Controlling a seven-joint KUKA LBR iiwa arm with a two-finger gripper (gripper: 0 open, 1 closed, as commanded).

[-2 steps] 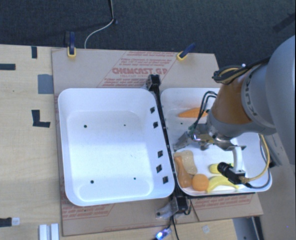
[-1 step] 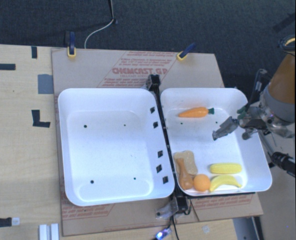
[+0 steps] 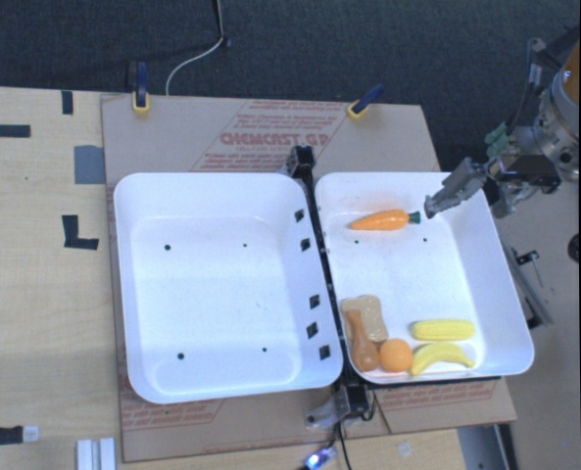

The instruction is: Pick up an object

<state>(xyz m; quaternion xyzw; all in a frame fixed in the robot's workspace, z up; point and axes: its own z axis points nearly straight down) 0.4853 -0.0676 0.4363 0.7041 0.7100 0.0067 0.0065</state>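
The right bin (image 3: 496,262) holds several toy foods. An orange carrot (image 3: 380,221) with a green stem lies near its far edge. At the near edge lie a yellow corn cob (image 3: 442,330), a yellow banana (image 3: 443,357), an orange ball-shaped fruit (image 3: 396,356) and a tan and brown piece (image 3: 363,325). My gripper (image 3: 468,200) hangs over the far right corner of this bin, just right of the carrot's stem. It is open, with nothing between its fingers. The left fingertip (image 3: 435,205) is close to the carrot's stem end.
The left bin (image 3: 133,262) stands beside the right one, with a black clipped divider (image 3: 312,262) between them. Both rest on a cardboard sheet (image 3: 261,135) held by clamps. The arm's wrist and cables (image 3: 555,125) come in from the right.
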